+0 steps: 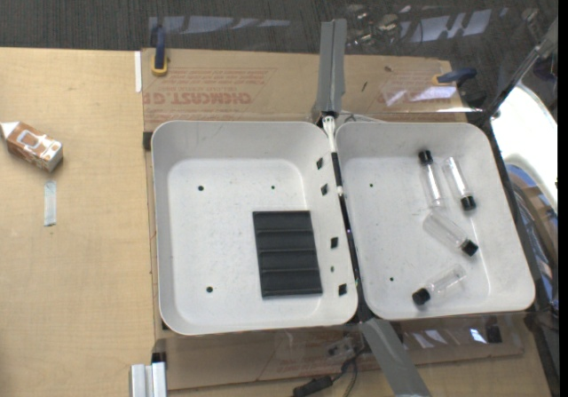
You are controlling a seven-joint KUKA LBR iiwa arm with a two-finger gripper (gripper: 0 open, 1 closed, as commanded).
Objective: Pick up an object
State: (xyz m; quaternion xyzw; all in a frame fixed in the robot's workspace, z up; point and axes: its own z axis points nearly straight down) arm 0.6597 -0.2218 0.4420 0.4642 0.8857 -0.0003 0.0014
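A black ribbed rectangular block (287,253) lies flat in the left white bin (177,209), slightly right of its middle. The right white bin (382,173) holds several clear plastic tubes with black caps. Two of them (430,178) (459,184) lie side by side near the upper right. Lower down, a third tube (450,234) lies at a slant. Near the front wall rests one more tube (439,285), its cap pointing left.
A small orange and white box (34,146) and a pale strip (50,204) lie on the wooden bench at far left. Brown cardboard (231,89) sits behind the bins with clamps (160,58) (453,77) on it. Black clips line the seam (335,209) between the bins.
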